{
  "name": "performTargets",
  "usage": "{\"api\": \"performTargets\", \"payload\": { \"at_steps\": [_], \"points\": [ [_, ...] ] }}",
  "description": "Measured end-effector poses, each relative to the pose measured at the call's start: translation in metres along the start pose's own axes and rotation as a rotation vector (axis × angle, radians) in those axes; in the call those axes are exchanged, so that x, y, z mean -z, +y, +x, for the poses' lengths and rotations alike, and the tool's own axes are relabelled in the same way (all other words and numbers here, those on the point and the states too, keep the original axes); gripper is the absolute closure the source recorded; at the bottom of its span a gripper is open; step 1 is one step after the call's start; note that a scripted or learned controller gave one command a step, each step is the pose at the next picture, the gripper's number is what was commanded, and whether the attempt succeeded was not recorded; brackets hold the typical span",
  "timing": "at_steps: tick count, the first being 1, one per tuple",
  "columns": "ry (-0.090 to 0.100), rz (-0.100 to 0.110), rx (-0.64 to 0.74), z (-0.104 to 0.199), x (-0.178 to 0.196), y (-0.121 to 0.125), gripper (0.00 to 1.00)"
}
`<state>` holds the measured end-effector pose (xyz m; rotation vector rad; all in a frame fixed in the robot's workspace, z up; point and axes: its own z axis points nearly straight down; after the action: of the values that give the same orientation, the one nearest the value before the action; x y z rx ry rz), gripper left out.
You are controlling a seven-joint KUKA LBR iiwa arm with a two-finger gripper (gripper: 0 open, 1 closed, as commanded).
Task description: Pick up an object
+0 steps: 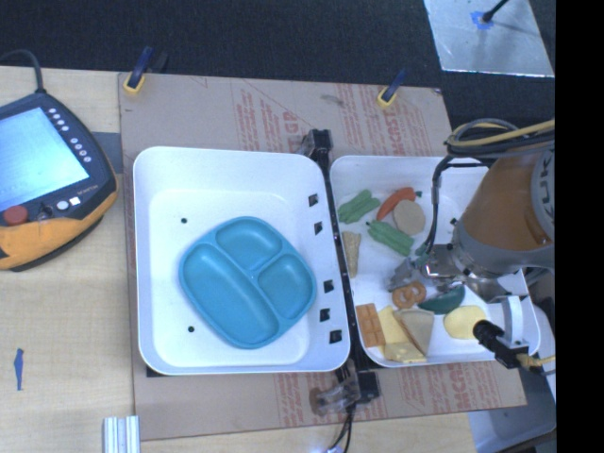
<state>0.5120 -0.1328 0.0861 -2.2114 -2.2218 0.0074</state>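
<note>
One pincer sits low in your right bin, among the toy food; can't tell whether it's apart or together. Nearest target: the brown ring-shaped piece, touching or just beneath its tip, toward the bin's near edge.

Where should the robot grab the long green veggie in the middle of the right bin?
Probably across the middle of the long green veggie, coming straight down. It lies flat and slanted, narrow across, so the pincer would likely close best over its short width, turned to match the slant. The tan round piece and the pale wedge sit close, so the ends look more crowded.
</note>
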Motion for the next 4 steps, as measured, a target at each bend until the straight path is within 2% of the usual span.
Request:
{"api": "performTargets", "payload": {
  "at_steps": [1, 2, 3, 4],
  "points": [
    [-0.003, -0.006, 0.002, -0.002, 0.017, 0.002, 1.00],
    [-0.003, -0.006, 0.002, -0.002, 0.016, 0.002, 0.00],
    [-0.002, -0.002, 0.006, -0.043, 0.009, 0.146, 0.00],
    [0.000, 0.001, -0.001, -0.031, 0.006, 0.070, 0.00]
  ]
}}
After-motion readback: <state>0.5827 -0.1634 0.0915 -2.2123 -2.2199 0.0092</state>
